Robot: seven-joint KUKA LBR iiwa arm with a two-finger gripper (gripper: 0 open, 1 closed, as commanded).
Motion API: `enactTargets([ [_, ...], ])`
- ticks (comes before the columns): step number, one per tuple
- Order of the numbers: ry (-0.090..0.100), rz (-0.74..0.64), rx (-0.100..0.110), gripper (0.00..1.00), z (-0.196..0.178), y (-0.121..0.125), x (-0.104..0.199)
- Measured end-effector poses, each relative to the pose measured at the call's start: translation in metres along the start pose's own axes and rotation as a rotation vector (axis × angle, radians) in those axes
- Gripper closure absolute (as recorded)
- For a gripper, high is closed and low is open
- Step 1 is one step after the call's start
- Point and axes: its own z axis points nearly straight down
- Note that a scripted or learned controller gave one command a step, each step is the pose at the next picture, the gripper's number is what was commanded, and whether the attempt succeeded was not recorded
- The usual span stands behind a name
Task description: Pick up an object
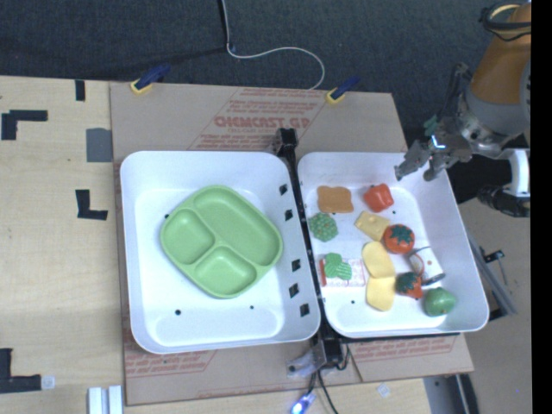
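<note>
A pale wooden table (52, 257) fills the lower part, with black tape marks (24, 122) near its left edge. A brown cardboard sheet (250, 119) lies on it, held by blue-and-yellow clamps (150, 78) at its far edge. Beyond is dark carpet (103, 15), crossed by a thin white cable (259, 54).

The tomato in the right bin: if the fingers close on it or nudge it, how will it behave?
The tomato looks round and smooth, so it will probably roll if pushed and may slip out of a pinch. It looks like a small toy, so it is likely light. It sits tight against a yellow piece, which a nudge might shift too.
</note>
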Motion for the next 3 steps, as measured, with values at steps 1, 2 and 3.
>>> enactTargets([
  [1,0.000,-0.003,0.003,1.00,0.009,0.008,0.054],
  [2,0.001,-0.005,0.003,1.00,0.000,0.005,0.110],
  [3,0.000,-0.005,0.003,1.00,-0.005,0.009,0.163],
])
